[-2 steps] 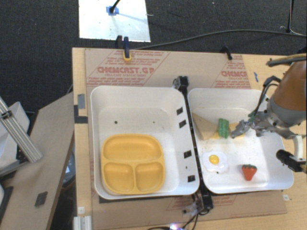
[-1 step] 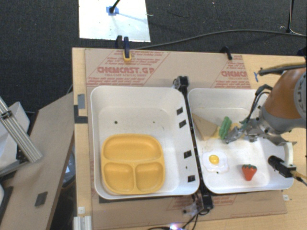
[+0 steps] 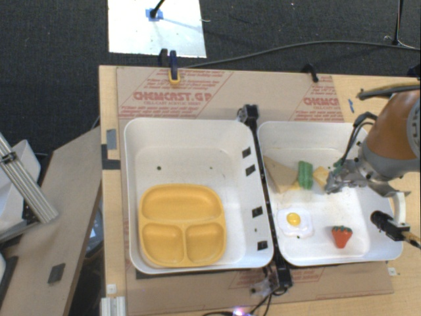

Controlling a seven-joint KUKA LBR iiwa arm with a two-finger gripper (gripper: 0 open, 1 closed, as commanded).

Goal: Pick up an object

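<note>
Tabletop (image 3: 197,87) on dark floor, two white bins side by side. Left bin (image 3: 141,143): yellow tray (image 3: 183,225), open room above it. Right bin (image 3: 289,135), crowded: wedge (image 3: 279,174), green block (image 3: 305,175), egg (image 3: 295,220), strawberry (image 3: 341,236). Jaws (image 3: 333,183) low beside the block at centre right; state unclear.

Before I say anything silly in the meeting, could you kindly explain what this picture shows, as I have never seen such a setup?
It is a single photo from a fixed camera above a bench, looking down at a slant. The grey and orange machine at the right is a robot arm; its gripper is low in the right bin, close to a small yellow block. I cannot tell whether it holds anything. That bin also has a green piece, a tan wedge, a toy fried egg and a toy strawberry. The left bin holds a yellow divided tray. The robot's job is to pick up an object.
</note>
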